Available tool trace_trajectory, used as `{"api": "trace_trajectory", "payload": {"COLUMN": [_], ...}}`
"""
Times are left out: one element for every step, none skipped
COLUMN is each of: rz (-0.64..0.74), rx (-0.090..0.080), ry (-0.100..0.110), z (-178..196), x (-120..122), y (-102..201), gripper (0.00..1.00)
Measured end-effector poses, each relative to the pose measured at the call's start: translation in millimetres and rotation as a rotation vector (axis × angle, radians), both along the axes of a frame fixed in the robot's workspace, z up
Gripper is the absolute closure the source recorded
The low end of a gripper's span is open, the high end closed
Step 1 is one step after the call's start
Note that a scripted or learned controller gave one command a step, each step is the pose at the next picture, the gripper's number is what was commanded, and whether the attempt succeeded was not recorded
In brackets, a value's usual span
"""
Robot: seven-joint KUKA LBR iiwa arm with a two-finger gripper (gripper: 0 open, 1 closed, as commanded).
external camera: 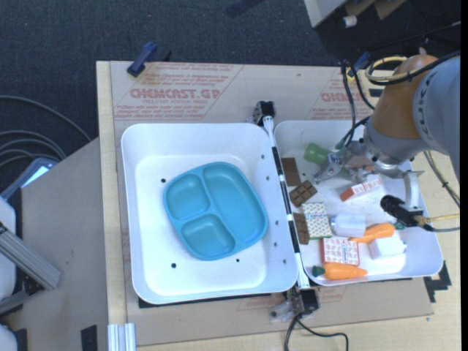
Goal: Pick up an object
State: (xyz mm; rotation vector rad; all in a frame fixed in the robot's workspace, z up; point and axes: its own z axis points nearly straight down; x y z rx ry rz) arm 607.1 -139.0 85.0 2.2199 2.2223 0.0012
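Hovering low over the far part of the right bin (431,258), with the gripper (340,165) just beside a small green toy piece (316,153). Open or closed: impossible to tell from this slant.

To do the step well: settle on one target and centre over it before descending. Best bet, probably the green piece, since it lies nearest and apart from its neighbours. Come straight down, close squarely across its narrow side, and lift without dragging toward the bin wall. Avoid the crowded near half, where the checked cards (316,220), the orange carrot (344,271) and the white blocks (387,247) lie touching or nearly so, inviting a double grab or a slip. Keep clear also of the flat chocolate bar (302,192), likely too thin to pinch.

The green piece: small, rounded, bright green, plain in surface, resting on the white floor near the bin's far left corner. Probably light and rigid.
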Motion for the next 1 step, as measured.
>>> {"api": "trace_trajectory", "payload": {"rz": [-0.001], "rx": [0.001], "ry": [0.004], "z": [-0.5], "x": [-28.4], "y": [4.3], "gripper": [0.00]}}
